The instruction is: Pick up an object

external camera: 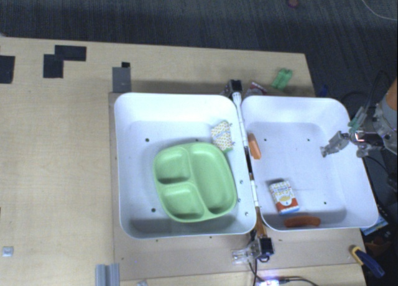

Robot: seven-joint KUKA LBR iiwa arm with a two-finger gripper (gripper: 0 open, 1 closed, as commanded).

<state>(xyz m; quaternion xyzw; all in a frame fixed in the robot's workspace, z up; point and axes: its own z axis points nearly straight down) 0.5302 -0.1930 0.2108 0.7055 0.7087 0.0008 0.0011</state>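
Hand, grip state unclear, above right bin's edge, well apart from carton.

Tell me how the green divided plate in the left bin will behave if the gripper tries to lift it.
The green plate looks like stiff moulded plastic, so probably rigid and light. It is wide and lies flat; likely only its rim offers a grip. Held by one edge, it may tilt.

arm cut off at right edge; gripper small and blurred. Bench cropped left and bottom. Green thing behind bins, possibly a toy.
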